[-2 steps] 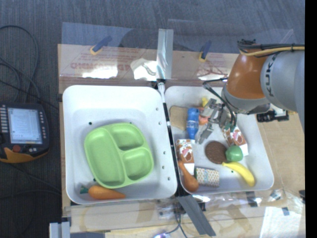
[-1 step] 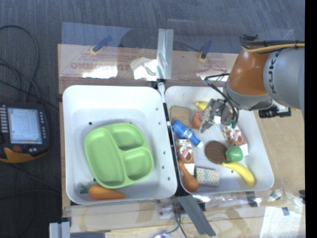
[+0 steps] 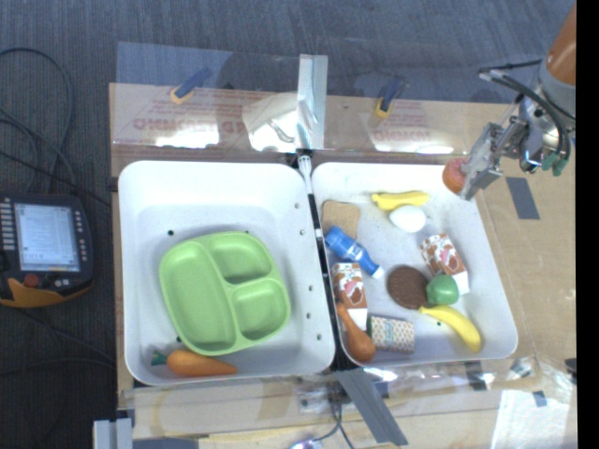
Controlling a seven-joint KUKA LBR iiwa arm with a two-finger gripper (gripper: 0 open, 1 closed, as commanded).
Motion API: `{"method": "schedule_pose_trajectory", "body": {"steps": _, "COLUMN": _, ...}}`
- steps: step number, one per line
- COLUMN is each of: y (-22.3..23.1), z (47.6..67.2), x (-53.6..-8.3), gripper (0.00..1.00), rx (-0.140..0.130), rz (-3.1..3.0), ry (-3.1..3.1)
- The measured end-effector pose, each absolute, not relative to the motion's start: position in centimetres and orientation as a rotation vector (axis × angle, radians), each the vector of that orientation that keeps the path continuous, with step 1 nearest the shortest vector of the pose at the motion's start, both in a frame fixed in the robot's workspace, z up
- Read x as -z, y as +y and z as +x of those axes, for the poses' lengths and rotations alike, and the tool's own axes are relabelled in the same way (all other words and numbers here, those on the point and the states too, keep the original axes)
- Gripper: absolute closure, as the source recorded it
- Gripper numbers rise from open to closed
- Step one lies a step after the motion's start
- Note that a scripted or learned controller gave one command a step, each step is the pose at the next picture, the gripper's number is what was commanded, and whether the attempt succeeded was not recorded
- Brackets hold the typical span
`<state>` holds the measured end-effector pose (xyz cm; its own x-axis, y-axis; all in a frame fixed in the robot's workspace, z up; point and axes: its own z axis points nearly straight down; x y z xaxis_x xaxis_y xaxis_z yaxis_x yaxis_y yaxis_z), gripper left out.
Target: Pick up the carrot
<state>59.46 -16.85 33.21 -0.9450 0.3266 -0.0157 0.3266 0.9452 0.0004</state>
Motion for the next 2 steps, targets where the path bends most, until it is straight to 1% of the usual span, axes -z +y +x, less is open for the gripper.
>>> {"method": "schedule_pose_trajectory", "body": {"steps": 1, "y": -13.3, "z": 55.8, "x": -29.0, "gripper": 1.0, "rx": 0.0, "rz": 0.314, "ry": 3.126}}
{"method": "schedule_pose_trajectory", "body": {"steps": 2, "y": -22.6, "z": 57.4, "x": -29.2, "gripper": 1.0, "rx": 0.004, "rz": 0.409, "ry": 3.112}}
